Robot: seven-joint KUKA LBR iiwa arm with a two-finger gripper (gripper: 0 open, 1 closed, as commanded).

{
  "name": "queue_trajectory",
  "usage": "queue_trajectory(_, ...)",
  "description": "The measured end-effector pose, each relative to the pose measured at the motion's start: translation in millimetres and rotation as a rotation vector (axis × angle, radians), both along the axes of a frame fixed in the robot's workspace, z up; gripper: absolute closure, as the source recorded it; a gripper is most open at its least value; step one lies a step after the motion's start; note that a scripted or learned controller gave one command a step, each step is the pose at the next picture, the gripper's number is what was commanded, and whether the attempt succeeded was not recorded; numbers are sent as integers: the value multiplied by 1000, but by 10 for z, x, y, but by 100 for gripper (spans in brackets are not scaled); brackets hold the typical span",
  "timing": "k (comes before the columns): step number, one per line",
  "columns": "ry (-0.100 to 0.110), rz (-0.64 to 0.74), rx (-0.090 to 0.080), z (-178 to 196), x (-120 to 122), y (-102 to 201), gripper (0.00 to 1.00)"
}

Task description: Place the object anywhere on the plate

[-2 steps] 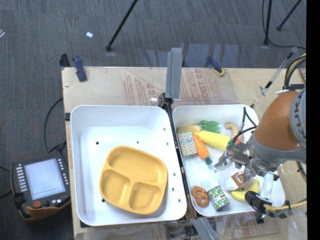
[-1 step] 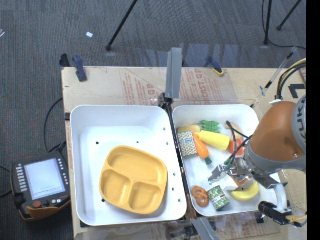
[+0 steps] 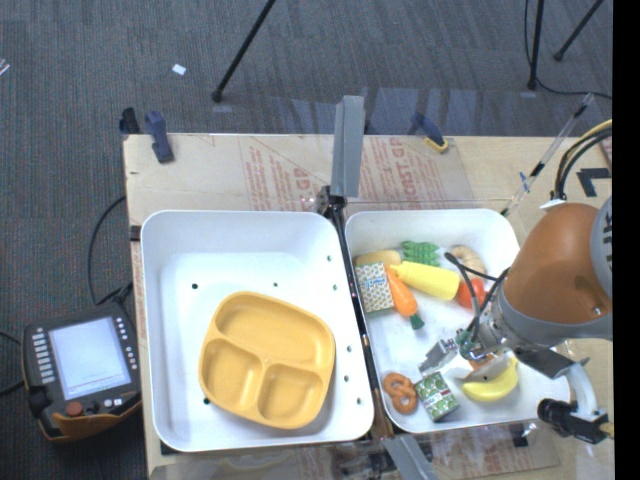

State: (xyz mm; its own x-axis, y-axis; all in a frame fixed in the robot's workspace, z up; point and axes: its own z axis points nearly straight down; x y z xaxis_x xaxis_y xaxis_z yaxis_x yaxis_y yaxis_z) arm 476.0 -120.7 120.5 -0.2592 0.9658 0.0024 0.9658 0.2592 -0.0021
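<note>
Reaching into the right bin (image 3: 500, 230) with my tool (image 3: 462, 350); opening cannot be told. Plate (image 3: 268, 360) is sitting in left bin (image 3: 165, 268). Surface (image 3: 240, 173) is standing on grey carpet (image 3: 100, 58).

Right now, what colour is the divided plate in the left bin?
Yellow, plain, no pattern: the plate shows clearly in the camera view.
</note>
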Motion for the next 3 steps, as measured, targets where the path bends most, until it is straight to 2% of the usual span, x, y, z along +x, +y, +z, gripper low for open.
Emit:
queue_trajectory(1,-3,182,0,-13,10,-76,0)
queue_trajectory(2,-6,577,-1,-4,173,-2,0)
queue_trajectory(3,-5,750,-1,18,304,-438,0)
